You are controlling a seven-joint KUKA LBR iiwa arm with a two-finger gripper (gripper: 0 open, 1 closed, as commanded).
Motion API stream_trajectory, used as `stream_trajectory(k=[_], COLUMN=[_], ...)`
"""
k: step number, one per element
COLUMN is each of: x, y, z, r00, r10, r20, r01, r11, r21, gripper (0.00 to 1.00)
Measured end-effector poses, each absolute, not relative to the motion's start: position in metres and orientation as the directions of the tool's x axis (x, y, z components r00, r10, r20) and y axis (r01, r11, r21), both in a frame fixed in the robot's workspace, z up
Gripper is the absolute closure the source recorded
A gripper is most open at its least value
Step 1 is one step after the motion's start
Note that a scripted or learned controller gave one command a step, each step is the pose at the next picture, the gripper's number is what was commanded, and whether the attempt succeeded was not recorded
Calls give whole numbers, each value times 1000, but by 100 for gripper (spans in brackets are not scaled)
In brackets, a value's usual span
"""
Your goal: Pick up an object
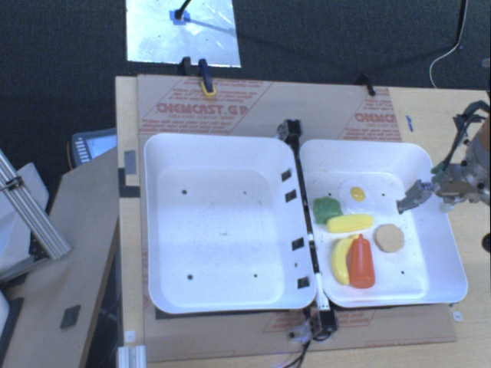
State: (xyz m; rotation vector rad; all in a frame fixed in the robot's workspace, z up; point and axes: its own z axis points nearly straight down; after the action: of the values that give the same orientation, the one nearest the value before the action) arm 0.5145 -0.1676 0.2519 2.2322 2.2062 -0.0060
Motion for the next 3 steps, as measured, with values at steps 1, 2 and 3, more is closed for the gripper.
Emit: stream_trajectory(k=[1, 2, 3], x=[544, 598, 528], y=[-115, -45, -62], z=[362, 213, 325], r00=[-10, -11, 1], r10=[1000, 1000, 1000], r20=[-2, 4, 0], r01=[1000, 1000, 1000], r11=[10, 11, -1], r21=[15, -9, 10], gripper=[0, 0, 0])
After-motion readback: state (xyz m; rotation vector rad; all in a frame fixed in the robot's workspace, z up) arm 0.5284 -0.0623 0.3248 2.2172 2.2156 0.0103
